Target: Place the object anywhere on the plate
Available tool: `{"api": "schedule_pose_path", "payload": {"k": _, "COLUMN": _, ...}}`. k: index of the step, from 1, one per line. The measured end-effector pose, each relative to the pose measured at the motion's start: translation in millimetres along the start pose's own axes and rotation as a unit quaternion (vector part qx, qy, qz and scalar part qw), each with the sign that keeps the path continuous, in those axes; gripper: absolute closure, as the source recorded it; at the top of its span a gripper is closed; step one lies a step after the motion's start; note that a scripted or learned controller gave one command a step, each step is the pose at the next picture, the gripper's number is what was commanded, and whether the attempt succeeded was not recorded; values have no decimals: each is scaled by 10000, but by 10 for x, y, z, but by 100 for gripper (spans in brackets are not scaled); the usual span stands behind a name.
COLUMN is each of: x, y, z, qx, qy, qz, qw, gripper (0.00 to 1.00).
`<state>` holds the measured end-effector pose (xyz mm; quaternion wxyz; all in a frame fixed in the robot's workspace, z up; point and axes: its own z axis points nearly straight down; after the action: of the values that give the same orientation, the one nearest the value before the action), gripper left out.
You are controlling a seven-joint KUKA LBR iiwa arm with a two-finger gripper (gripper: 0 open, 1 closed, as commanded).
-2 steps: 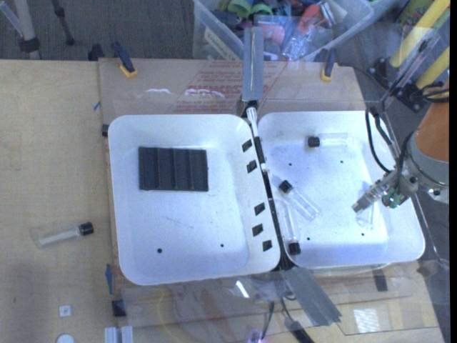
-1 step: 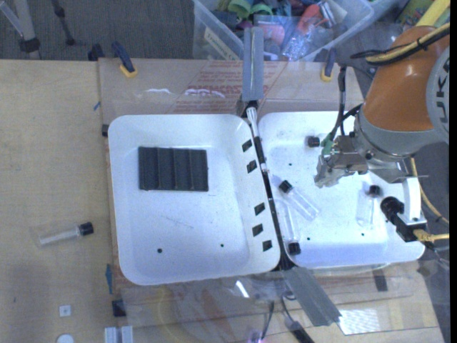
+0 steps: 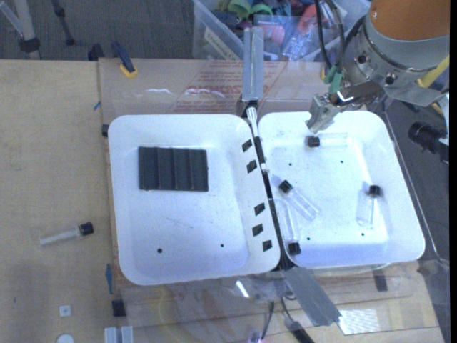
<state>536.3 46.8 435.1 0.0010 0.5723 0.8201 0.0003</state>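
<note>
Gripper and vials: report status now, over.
Gripper over right bin's far edge, just above a black-capped vial. Three more vials lie in that bin. Dark ridged plate in left bin, bare. Nothing blocking.

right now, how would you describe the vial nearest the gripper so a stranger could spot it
Look in the right bin, at its far edge just below the gripper. There lies a clear vial with its black cap pointing left. Unlike the other vials, it lies crosswise along the back wall.
</note>
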Motion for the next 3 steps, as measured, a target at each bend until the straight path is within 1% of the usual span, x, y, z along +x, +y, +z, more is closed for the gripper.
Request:
{"api": "schedule_pose_path", "payload": {"k": 1, "x": 972, "y": 59, "z": 1208, "qx": 27, "qy": 6, "qz": 1340, "qw": 9910, "gripper": 100}}
{"api": "schedule_pose_path", "payload": {"k": 2, "x": 892, "y": 544, "z": 167, "qx": 7, "qy": 1, "qz": 2590, "qw": 9659, "gripper": 100}}
{"api": "schedule_pose_path", "payload": {"k": 3, "x": 1767, "y": 206, "z": 708, "qx": 25, "qy": 0, "qz": 2811, "qw": 9597, "gripper": 100}}
